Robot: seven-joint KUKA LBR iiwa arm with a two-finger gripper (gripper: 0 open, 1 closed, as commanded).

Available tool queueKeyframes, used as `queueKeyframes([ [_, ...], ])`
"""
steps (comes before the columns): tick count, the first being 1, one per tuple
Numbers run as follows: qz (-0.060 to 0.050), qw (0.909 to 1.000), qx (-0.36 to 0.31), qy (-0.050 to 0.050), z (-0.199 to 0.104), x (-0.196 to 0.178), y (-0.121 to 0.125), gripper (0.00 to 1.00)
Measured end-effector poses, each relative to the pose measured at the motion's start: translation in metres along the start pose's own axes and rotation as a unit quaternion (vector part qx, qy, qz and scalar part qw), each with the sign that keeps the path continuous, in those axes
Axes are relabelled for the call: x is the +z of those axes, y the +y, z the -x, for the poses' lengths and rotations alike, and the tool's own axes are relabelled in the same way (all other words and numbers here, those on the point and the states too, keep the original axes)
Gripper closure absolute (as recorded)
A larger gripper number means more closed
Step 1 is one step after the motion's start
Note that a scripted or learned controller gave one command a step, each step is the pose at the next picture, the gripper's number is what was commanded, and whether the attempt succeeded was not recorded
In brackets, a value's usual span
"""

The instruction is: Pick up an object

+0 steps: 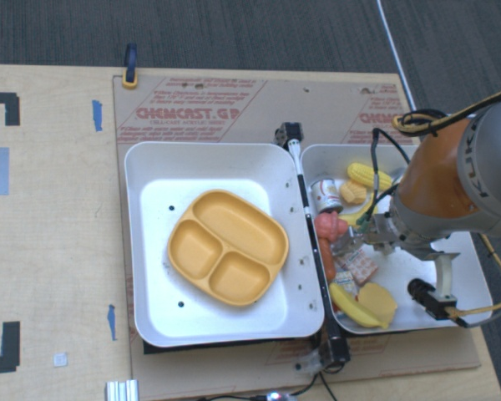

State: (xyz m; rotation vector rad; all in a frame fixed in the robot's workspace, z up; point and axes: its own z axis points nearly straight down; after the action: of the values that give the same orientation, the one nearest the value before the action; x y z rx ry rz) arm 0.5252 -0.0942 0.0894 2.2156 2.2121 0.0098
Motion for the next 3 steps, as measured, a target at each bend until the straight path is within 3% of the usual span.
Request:
queueKeyframes([
  [1, 0.003, 1.0000, -0.001, 0.002, -0.002, -0.011, 0.002, 1.00],
  [2, -0.005, 1.0000, -0.001, 0.001, -0.010, -0.096, -0.044, 1.00],
  [3, -0.005, 1.0000, -0.001, 0.002, -0.010, -0.096, -0.044, 0.00],
])
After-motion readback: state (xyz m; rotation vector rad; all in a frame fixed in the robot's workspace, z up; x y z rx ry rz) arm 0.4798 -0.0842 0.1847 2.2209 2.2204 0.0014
